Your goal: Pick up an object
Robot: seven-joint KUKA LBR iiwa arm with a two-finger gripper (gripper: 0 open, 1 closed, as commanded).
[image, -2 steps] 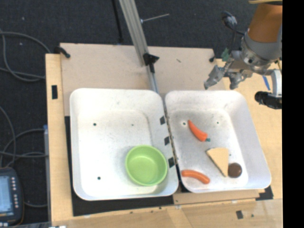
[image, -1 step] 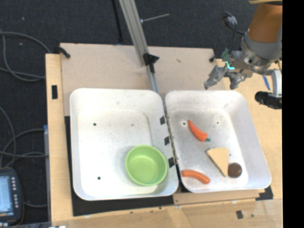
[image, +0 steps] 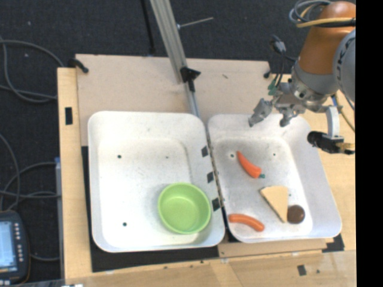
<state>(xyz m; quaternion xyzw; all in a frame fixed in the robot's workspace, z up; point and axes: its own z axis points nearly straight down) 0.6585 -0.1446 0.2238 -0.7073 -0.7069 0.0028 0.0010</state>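
Seen from above at a slant, the grey arm with its orange band (image: 326, 23) comes in from the right and hangs over the far edge of the right bin (image: 311, 154). Its gripper (image: 273, 116) has two grey fingers (image: 258, 113) spread apart with nothing between them, poised above the bin's far rim. Inside that bin lie four things. An orange carrot (image: 249, 164) with a green tip sits near the middle, tilted. A second carrot (image: 246, 221) lies along the near wall at the left corner. A pale yellow wedge (image: 276, 201) rests to the right of it, and a small brown ball (image: 295, 214) is just beside the wedge at its near right corner, seemingly touching. All four are well apart from the gripper. The left bin (image: 125, 154) holds a green bowl (image: 184, 208), upright, in its near right corner. A slanting metal rail (image: 170, 34) stands behind the bins.
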